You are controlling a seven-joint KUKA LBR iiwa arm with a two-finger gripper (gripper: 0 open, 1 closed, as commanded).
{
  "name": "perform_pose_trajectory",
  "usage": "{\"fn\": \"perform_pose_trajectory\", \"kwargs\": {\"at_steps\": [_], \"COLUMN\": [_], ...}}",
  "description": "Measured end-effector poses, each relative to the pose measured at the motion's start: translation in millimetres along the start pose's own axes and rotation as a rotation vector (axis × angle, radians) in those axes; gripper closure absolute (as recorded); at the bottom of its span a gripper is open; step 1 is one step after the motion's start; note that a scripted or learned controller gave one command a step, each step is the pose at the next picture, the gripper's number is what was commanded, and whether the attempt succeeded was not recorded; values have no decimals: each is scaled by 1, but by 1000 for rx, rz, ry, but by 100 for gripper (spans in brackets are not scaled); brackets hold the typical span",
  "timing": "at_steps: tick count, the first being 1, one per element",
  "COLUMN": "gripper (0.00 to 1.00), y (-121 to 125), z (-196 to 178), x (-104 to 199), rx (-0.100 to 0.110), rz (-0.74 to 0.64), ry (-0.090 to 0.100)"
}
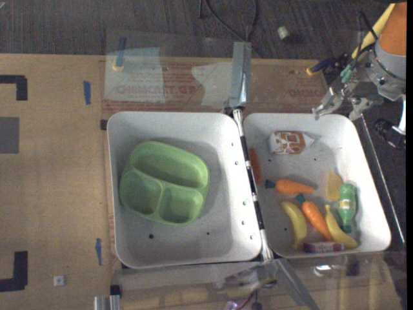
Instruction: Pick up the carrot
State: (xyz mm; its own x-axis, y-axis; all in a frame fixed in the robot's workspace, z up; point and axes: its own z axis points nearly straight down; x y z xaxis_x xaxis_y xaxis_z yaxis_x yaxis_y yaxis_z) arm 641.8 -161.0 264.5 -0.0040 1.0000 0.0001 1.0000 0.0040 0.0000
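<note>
Nothing picked yet!
Gripper (pixel 337 102) hovers open and empty over the right bin's (pixel 369 148) corner, carrot (pixel 292 186) untouched below.

The gripper (pixel 340 106) hangs over the right bin's (pixel 368 148) far rim, fingers spread with nothing between them. Two carrots (pixel 292 186) (pixel 314 217) lie in that bin — among bananas (pixel 295 222). The left bin (pixel 122 134) holds a green tray (pixel 164 182).

Dim, soft focus, possibly grainy, faint glare
</note>
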Motion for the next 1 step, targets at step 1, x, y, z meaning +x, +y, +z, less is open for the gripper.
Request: {"fn": "perform_pose_trajectory", "kwargs": {"at_steps": [1], "gripper": [0], "y": [0], "z": [0], "x": [0], "rx": [0], "rz": [0], "ry": [0]}}
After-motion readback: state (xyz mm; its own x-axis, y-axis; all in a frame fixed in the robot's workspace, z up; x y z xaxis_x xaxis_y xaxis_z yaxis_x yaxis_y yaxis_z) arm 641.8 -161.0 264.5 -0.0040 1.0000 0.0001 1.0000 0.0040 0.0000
